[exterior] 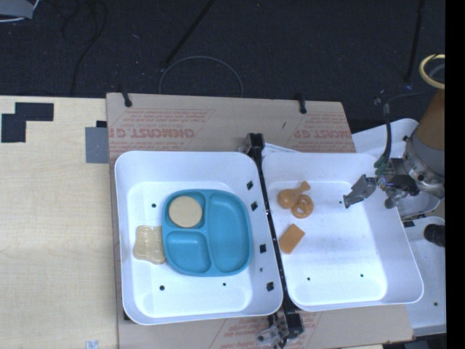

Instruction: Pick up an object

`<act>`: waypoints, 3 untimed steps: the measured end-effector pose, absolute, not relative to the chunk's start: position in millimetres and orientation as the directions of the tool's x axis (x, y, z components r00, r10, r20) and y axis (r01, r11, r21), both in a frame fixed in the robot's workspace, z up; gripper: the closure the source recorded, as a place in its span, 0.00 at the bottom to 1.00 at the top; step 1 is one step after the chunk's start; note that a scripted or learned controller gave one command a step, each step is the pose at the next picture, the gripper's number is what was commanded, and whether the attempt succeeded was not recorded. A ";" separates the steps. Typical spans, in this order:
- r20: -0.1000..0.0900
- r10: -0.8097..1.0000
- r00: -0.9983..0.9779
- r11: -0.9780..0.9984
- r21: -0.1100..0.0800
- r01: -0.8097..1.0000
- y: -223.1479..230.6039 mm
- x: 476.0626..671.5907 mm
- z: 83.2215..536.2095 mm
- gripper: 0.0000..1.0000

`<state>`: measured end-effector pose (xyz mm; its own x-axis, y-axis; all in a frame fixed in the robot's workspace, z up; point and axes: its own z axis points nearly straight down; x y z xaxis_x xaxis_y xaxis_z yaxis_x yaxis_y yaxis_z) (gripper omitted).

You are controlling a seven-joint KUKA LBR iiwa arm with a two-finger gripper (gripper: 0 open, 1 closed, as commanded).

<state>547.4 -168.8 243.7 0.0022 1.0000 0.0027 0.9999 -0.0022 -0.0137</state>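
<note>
The gripper (370,191) hangs over the right-hand edge of the right bin (396,267), and the things it could take all lie to its left, across a stretch of bare white floor. Nearest is a tan ring-shaped piece (303,207), touching a second tan piece with a stubby handle (293,193) just above and left of it. Below them, apart from both, sits an orange wedge (291,238), its long axis running on a slant from lower left to upper right. All three sit close to the divider between the bins, so the reach has to carry most of the way across the bin.

The arm (436,133) enters from the right, its orange band high at the frame's edge, with the wrist tilted so that a dark finger (358,192) points down and to the left, toward the cluster. Nothing is seen between the fingers, so the gripper carries nothing; whether it is spread or closed cannot be told from this angle.

The left bin (131,267) holds a blue divided tray (225,231) with a pale round disc (184,211) in its upper left compartment, and a pale yellow sponge-like block (149,243) touching the tray's left side. These lie well apart from the gripper, so the pieces in the right bin are probably the likelier targets. The wedge, lying alone, looks the cleaner pick; the two touching pieces risk shifting together.
</note>
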 end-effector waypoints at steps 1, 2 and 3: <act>0.001 1.000 0.000 0.000 -0.003 1.000 -168.9 549.5 249.8 0.00; 0.002 1.000 0.000 0.000 -0.008 1.000 -169.3 538.7 197.7 0.00; 0.003 1.000 0.001 -0.001 -0.009 1.000 -158.2 535.0 143.4 0.00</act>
